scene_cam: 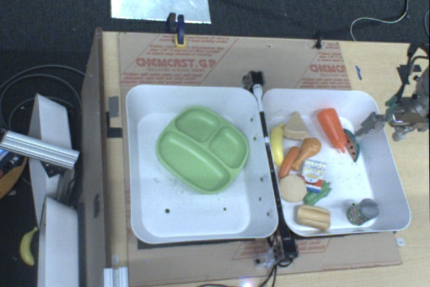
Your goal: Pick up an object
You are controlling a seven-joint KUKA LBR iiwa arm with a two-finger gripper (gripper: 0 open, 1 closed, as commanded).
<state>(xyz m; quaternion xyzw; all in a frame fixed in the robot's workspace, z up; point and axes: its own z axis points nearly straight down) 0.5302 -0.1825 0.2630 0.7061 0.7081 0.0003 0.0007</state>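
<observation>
The right bin (396,191) holds several toy foods. An orange carrot (330,127) lies beside a watermelon slice (352,144). Further left are a tan wedge (294,126), a yellow piece (276,144), a smaller carrot (289,160) and an orange piece (310,147). A white packet (314,171), a green item (316,193) and a round biscuit (292,188) lie lower down. A bread roll (313,216) and a small can (362,212) are near the front wall. My gripper (367,125) hangs over the bin's right rim, just right of the watermelon slice, with nothing seen in it.
The left bin (144,212) holds a green divided plate (203,148). A divider with clamps (263,124) runs between the bins. The arm's wrist (411,107) stands at the right edge, over the bench. Cables and metal parts lie on the floor to the left.
</observation>
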